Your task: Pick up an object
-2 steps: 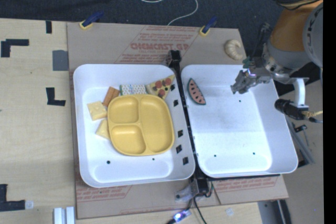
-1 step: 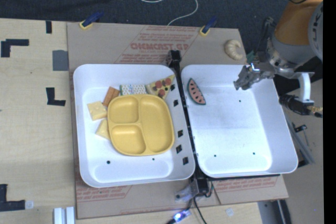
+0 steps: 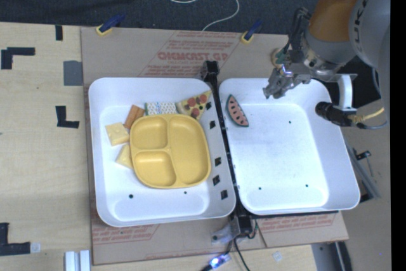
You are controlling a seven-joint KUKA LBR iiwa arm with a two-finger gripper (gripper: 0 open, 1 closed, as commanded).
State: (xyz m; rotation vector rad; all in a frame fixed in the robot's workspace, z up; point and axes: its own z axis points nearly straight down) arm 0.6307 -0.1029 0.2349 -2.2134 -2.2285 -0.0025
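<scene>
A watermelon slice toy (image 3: 237, 112) lies in the right bin (image 3: 317, 200) near its far left corner. The left bin (image 3: 108, 200) holds a yellow divided plate (image 3: 170, 150), with a pizza slice (image 3: 195, 103), an orange stick (image 3: 134, 115), a patterned piece (image 3: 160, 108) and pale yellow cracker pieces (image 3: 118, 134) around its far and left sides. My gripper (image 3: 277, 87) hangs over the far edge of the right bin, to the right of the watermelon slice and apart from it. Nothing shows between its fingers.
A black divider (image 3: 219, 136) runs between the two bins. A white cable (image 3: 203, 0) loops across the dark surface behind the bench. Blue and yellow clips (image 3: 111, 23) pin the cardboard at the back. The arm's grey body (image 3: 342, 28) rises at the right.
</scene>
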